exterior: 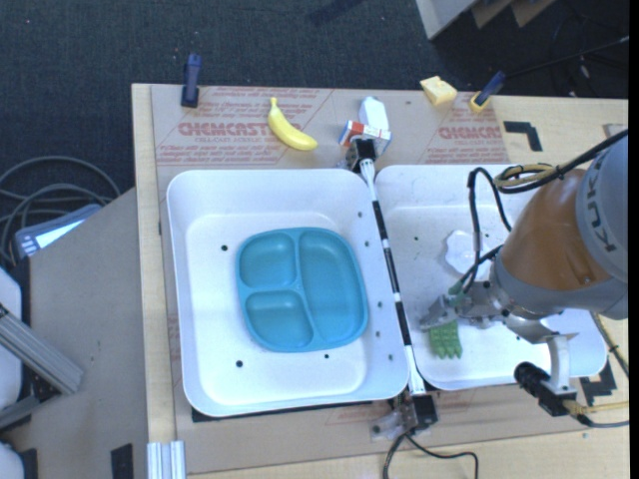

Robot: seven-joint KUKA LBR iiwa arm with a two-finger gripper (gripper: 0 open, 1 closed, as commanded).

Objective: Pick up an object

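In the camera view the gripper (446, 315) sits low in the right bin (424, 213), at lower right of centre in the frame, directly above and apparently touching a small green object (446, 340) near the bin's left wall; whether it is spread or closed cannot be told, since the wrist and its cabling cover it. A pale, crumpled-looking item (460, 251) lies above it in the same bin, too washed out against the white floor to identify. The likeliest trouble, as I judge it, is a grip that misses: the green object is small and low, so it could slide aside or be pushed against the wall instead of lifting. The wrist could also brush the divider between the bins. The left bin (200, 267) holds a blue divided plate (300, 289) in the middle of the frame, well clear of the arm. On the bench's upper edge lie a toy banana (289, 130), a yellow wedge (437, 91) and a small red-and-white carton (371, 123). Red printing on the cardboard (225, 133) under the bins is too blurred to read with confidence, and partial dark lettering on the arm's grey housing at far right is cut off.
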